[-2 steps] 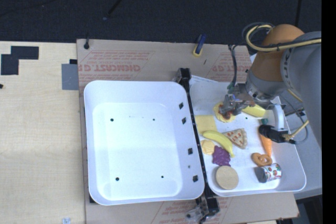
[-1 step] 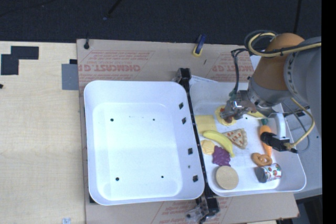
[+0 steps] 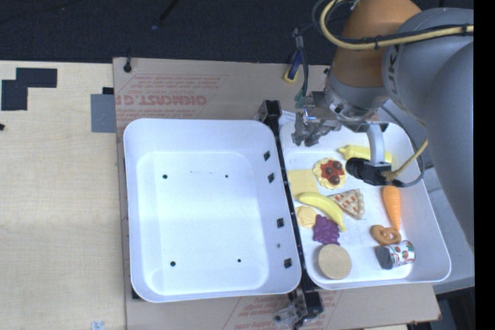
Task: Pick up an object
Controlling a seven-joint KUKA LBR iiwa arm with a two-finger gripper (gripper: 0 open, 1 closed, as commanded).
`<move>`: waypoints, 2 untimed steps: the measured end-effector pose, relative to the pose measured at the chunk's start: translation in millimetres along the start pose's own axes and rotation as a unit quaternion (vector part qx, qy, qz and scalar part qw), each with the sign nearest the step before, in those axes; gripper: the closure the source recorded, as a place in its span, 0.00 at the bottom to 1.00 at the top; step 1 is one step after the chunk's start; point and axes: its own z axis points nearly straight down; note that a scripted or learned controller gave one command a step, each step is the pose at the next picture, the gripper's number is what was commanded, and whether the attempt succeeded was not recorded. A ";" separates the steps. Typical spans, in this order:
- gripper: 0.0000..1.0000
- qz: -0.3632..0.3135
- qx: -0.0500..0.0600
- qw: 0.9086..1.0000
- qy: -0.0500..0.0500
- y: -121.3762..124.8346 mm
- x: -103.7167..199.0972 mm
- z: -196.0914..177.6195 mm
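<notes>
- Bench (image 3: pixel 54 189) is pale wood with a cardboard sheet (image 3: pixel 193 89) under both bins; dark floor with cables behind.
- Left bin (image 3: pixel 143 143) is white and shallow.
- Right bin (image 3: pixel 425 243) holds toy food.
- Arm (image 3: pixel 433 66) reaches in from the right; gripper (image 3: pixel 308 131) hangs over the right bin's far left corner, can't tell how wide the fingers are.
- Carrot (image 3: pixel 392 206): long axis near-far, narrow end near.
- Banana (image 3: pixel 321 206): lies diagonal, beside the pizza slice (image 3: pixel 350 202).
</notes>
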 end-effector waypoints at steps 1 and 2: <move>1.00 0.001 -0.004 1.000 0.000 4.4 63.7 -157.4; 1.00 0.001 -0.004 1.000 0.001 4.3 135.7 -314.5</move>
